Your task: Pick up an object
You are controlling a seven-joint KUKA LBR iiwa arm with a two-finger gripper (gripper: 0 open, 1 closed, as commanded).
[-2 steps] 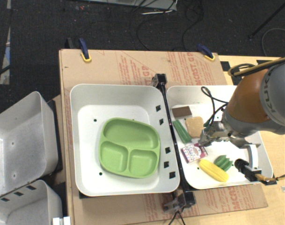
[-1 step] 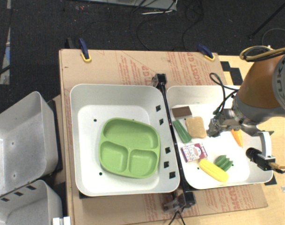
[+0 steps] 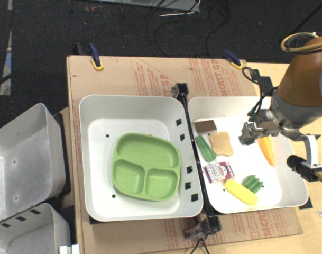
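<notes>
carrot (image 3: 267,149) lying in the right bin (image 3: 293,194), up near its right edge, with the gripper (image 3: 249,133) just off its top-left end. honestly can't tell how the gripper's set.

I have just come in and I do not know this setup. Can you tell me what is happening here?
A grey robot arm with an orange band reaches in from the right, and its gripper is low over the right bin, just beside an orange carrot. Nothing can be seen between its fingers, so no object is picked up yet. That bin also holds a tan bread slice, a brown block, a yellow banana and some green pieces. The left bin holds a green divided plate.
</notes>
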